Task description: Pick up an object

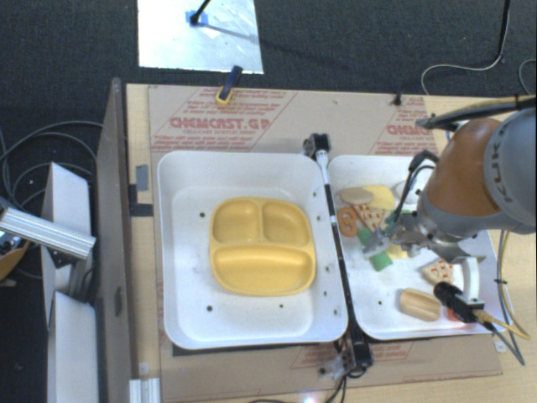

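My gripper point(388, 235) hangs low over the middle of the right bin point(369, 321), with the grey and orange arm point(470, 183) reaching in from the right. Directly at its tip lie a green block point(382, 261) and a darker green piece point(366, 235); I cannot see whether either one is touched. Close to the left are a pretzel point(347, 221) and an orange checked cracker point(367, 217). A tan disc point(356, 195) and a yellow piece point(382, 196) lie at the back. A pizza slice point(437, 270) and a bread roll point(418, 304) lie toward the front.
The left bin point(180, 225) holds a yellow divided plate point(261, 245). A raised rim point(331, 225) separates the two bins. The bins rest on a cardboard sheet point(252, 116), and cables run along the bench's right side.
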`<state>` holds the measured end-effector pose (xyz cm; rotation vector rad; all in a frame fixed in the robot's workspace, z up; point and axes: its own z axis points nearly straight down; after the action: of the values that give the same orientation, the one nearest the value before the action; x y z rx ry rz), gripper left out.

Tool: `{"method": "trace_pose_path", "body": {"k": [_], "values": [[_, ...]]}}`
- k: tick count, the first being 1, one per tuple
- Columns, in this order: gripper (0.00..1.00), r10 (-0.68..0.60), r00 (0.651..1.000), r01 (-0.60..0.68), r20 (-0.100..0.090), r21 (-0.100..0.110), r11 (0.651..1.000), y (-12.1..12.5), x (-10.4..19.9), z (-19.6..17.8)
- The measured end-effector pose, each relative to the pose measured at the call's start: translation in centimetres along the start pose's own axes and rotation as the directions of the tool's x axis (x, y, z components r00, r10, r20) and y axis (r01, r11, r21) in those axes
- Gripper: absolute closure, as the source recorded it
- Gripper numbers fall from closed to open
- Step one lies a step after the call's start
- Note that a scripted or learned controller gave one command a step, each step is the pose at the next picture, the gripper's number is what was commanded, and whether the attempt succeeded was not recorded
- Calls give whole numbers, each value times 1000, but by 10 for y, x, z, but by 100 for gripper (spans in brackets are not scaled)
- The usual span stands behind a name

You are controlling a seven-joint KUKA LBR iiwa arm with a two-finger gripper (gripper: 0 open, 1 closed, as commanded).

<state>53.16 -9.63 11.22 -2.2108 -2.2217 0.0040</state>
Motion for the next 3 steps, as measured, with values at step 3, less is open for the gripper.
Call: {"method": "trace_pose_path", "body": {"k": [3], "values": [[0,6,1000,-6,10,-20,1000,69,-85,-47]]}}
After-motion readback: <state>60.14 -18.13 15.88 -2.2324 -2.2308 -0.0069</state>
